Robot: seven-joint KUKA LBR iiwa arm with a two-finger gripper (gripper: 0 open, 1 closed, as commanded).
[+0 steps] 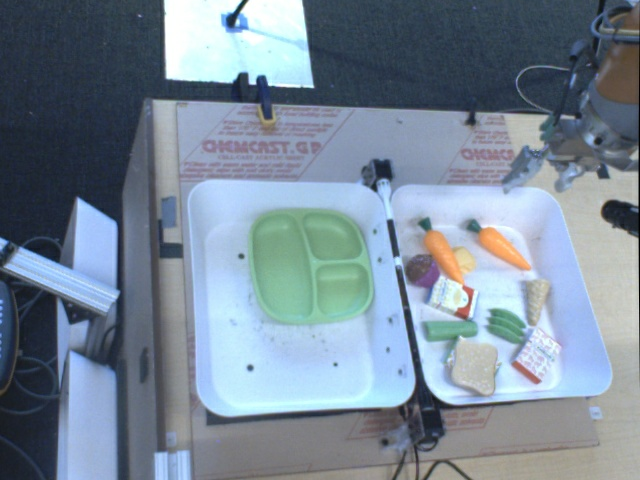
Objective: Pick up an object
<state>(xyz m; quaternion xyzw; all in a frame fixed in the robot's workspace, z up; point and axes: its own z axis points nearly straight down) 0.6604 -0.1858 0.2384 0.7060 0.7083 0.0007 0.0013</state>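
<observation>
Your claw (545, 171) hangs over the bench just beyond the far right corner of the right bin (575, 238), its two pale fingers spread apart with nothing between them. That shallow white bin carries every pickable piece, so count them with me. You have two orange carrots with green tops: one carrot (441, 252) near the far left corner, slanting toward the divider, and a second carrot (500, 247) in the far middle. Just beside the first sits one dark purple rounded piece (421, 267) against the left wall, with a small yellowish lump (465, 261) touching the carrot on its other side. You have two flat red-and-white packets, one packet (453, 296) in the middle-left and another packet (537, 355) near the near right corner. One ribbed beige cone (537, 299) lies by the right wall. One green cylinder (449, 330) lies near the left wall, and one glossy green pod cluster (506, 325) rests in the middle. One tan, grainy bread slice (474, 367) sits by the near edge. The pieces crowd together, many touching or nearly so. The left bin (225, 298) holds one smooth pale green plate (309, 266) with three compartments, set toward its far right, amid dark specks. A black clamp (380, 173) grips the shared rim at the far edge, and another clamp (424, 423) at the near edge. Both bins rest on a brown board (300, 143) printed with red lettering.
</observation>
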